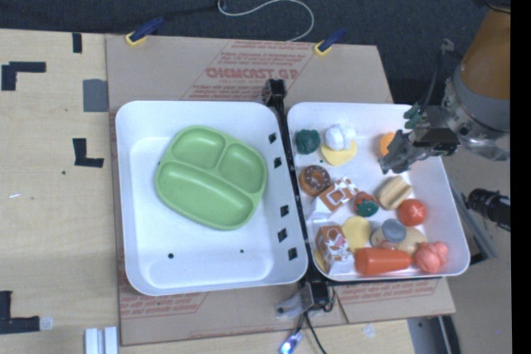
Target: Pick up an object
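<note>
Nearest the lens, a long orange plastic carrot (383, 261) lies along the front wall of the right-hand shallow white bin (455, 203), amid a heap of toy food: a red plastic tomato (411, 212), a tan bread roll (393, 192), a small orange piece (387, 143) by the far right wall. Nothing is lifted yet; this looks like the approach step. The dark claw (400, 157) hangs over that orange piece and the roll, and whether it is spread I cannot tell. Next it must settle on one item and descend squarely. Reaching from the right, the grey arm (489, 108) slants downward over the bin's rim.
</note>
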Motion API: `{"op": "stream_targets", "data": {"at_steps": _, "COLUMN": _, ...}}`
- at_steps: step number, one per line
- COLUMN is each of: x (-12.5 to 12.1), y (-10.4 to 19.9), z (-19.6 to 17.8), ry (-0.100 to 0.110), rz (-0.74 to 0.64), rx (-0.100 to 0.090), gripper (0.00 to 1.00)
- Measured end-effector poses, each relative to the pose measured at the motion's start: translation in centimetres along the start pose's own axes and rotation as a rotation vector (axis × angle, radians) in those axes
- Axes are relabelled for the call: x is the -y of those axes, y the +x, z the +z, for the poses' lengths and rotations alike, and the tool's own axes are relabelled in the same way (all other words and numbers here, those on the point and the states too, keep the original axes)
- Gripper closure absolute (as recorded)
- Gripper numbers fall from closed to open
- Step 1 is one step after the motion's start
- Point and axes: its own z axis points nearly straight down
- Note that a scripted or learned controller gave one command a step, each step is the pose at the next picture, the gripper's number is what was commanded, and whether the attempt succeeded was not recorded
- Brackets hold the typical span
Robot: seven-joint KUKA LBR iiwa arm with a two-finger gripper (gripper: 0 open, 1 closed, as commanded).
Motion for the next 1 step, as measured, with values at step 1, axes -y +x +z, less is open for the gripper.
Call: {"op": "stream_targets", "data": {"at_steps": 1, "x": -0.08, "y": 6.08, "z": -7.51, "ry": -0.008, "rz": -0.005, "rx": -0.001, "gripper": 1.00}}
